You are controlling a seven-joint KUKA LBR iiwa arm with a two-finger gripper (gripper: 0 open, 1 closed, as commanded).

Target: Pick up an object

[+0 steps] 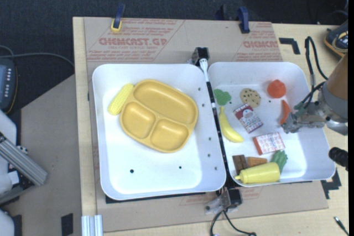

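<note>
Yellow squash (259, 174) frontmost; claw (291, 123) beside chili (284, 111), grip state unclear.

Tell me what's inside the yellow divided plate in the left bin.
The yellow divided plate shows three bare compartments. A corn cob leans on its left rim; the bin floor beneath the plate is covered.

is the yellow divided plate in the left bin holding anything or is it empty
Empty. All three compartments of the yellow plate show bare yellow; the toy corn lies beside its left edge on the bin floor, not in it.

The brown board (177, 36) under the bins bears red "CHEMCAST GP" print at left; repeated, partly cut, at right.
</note>
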